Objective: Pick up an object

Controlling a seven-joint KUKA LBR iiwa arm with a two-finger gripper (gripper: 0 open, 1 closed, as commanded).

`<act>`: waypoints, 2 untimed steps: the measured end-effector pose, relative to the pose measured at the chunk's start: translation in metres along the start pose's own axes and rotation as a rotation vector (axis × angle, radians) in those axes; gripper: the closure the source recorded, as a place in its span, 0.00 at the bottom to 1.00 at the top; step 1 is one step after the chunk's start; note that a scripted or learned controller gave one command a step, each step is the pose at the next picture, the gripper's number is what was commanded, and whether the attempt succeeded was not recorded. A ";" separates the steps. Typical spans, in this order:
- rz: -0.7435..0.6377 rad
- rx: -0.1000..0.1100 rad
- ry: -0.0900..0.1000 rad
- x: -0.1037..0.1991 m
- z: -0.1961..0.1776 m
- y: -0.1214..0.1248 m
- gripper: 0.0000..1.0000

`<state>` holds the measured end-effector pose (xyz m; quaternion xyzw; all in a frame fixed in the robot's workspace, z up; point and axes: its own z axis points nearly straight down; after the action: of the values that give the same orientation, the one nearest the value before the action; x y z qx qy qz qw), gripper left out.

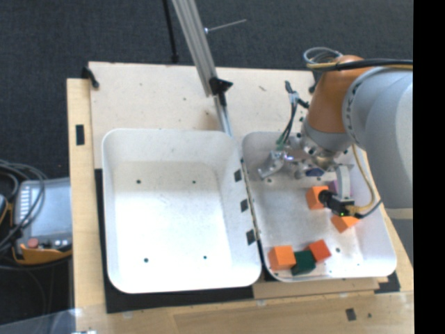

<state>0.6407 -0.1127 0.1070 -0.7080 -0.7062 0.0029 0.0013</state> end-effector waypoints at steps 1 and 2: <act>0.003 -0.004 -0.001 -0.002 0.010 0.000 0.00; 0.006 -0.009 0.001 -0.002 -0.002 0.001 1.00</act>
<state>0.6420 -0.1148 0.1090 -0.7102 -0.7040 -0.0005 -0.0015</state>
